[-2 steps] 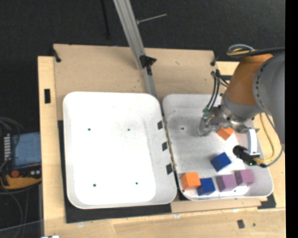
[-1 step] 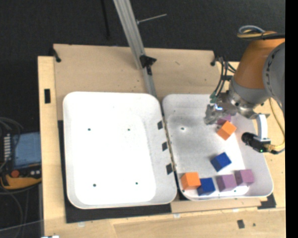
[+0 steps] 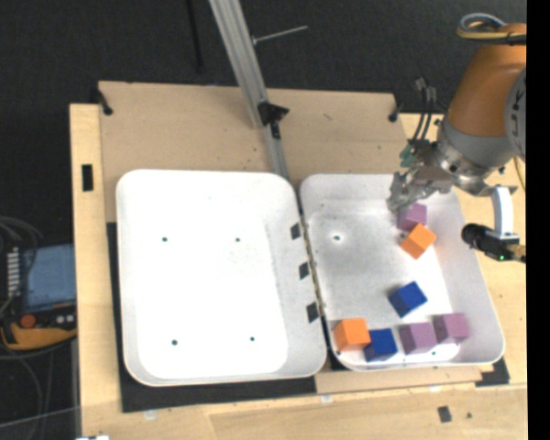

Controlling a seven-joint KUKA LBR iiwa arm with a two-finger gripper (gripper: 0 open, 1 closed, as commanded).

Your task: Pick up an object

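My gripper hangs over the upper right part of the right bin, at the end of the grey arm with the orange band. A purple block lies directly under its tip, partly covered by it; whether they touch I cannot tell. An orange block sits just below and right of the purple one. Further down lies a blue block. Along the bin's front wall sit an orange block, a blue block and two purple blocks.
The left bin stands beside the right one, joined by dark clips. A slanted metal pole rises behind the bins. A black fitting sits at the right bin's right edge.
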